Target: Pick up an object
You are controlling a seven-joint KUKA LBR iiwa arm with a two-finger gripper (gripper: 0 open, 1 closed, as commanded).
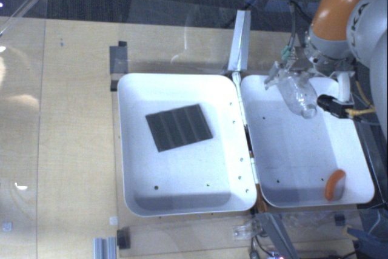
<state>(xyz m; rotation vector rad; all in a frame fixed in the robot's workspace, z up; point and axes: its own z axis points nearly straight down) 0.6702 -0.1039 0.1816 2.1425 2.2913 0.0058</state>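
Your wooden bench (66, 130) bears two white bins. In the right bin (291, 154), the gripper (295, 83) clasps a clear plastic bottle (301, 97): light, slippery, crushable, so hold its middle gently.

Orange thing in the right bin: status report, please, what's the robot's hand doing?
Hand over right bin's far end. Orange object lies in near right corner, untouched. Dark ribbed pad in left bin.

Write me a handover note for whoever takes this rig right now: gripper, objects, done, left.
Gripper: above the far part of the right white bin; a clear plastic object sits at its tip, grasp unconfirmed.
Dark ribbed rectangular pad: flat in the left white bin.
Small orange rounded object: right bin's near right corner.
Done: no confirmed pick.
Left: secure and lift one object.
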